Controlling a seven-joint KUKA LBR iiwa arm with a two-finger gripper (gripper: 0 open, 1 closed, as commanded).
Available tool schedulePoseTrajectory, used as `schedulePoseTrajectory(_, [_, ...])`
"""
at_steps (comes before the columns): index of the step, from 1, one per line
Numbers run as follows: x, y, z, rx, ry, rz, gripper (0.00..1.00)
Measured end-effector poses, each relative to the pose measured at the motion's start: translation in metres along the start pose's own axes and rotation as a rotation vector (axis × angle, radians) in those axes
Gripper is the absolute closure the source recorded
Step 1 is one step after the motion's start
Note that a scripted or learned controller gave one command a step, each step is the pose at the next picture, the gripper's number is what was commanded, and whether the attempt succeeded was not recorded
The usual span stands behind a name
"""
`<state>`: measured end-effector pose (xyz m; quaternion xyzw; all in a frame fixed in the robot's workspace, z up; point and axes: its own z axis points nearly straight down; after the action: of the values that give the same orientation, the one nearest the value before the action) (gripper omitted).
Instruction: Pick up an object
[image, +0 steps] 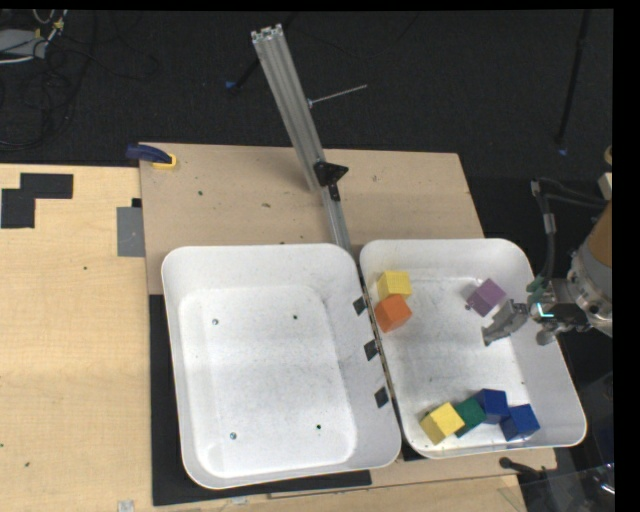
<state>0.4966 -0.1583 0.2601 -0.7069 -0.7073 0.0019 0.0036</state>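
Note:
The right bin (455, 360) holds several blocks. A yellow block (393, 284) and an orange block (392, 313) sit touching by its left wall. A purple block (487, 296) lies near the far right. Along the front are a second yellow block (441, 422), a green block (468, 414) and two blue blocks (492, 402) (519, 422). My gripper (523, 328) hangs over the bin's right side, just right of and below the purple block. It is open, with nothing between its fingers.
The left bin (265, 365) stands beside the right one, with black clips along the shared wall. A slanted aluminium bar (297, 110) rises from behind the bins. A small blue and yellow clamp (152, 155) lies at the board's far left corner.

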Motion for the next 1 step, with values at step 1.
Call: schedulePoseTrajectory(1, [-0.0009,0.0005,-0.0020,-0.005,-0.001,0.003,0.00])
